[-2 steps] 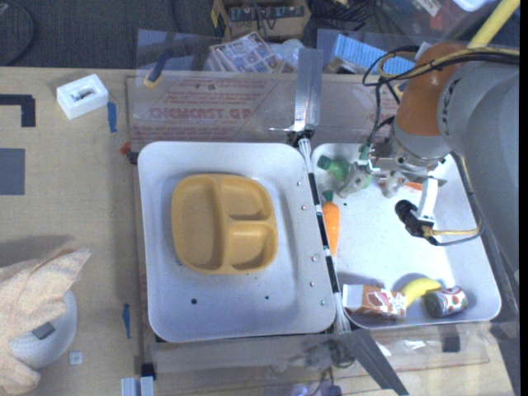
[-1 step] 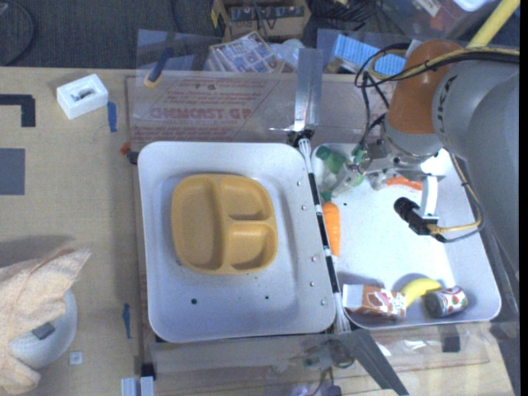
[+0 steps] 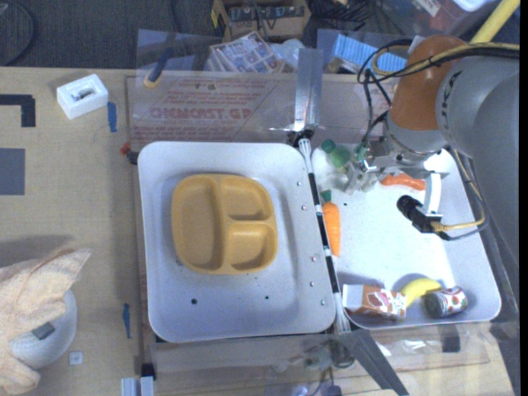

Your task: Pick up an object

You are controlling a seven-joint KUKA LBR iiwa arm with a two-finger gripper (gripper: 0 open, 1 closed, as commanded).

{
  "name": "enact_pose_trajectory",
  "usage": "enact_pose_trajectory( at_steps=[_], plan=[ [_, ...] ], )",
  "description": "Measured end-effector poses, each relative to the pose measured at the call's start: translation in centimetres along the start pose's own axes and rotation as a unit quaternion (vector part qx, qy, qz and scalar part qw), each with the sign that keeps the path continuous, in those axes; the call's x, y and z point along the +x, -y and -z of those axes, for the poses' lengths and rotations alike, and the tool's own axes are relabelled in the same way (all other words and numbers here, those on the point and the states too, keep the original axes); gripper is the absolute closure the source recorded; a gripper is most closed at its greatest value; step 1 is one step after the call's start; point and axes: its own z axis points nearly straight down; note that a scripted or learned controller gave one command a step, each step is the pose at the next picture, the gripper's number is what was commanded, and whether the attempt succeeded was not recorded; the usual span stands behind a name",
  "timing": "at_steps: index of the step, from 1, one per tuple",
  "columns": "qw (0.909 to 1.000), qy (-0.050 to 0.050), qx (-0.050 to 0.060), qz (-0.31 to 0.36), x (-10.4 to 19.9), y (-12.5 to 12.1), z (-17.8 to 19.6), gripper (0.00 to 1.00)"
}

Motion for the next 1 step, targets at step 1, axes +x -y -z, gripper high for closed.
enact_pose_trajectory(
  at_steps=[1],
  plan=[
    [1.0000, 0.000, -0.002, 0.000, 0.01, -0.12, 0.07, 0.00]
  ],
)
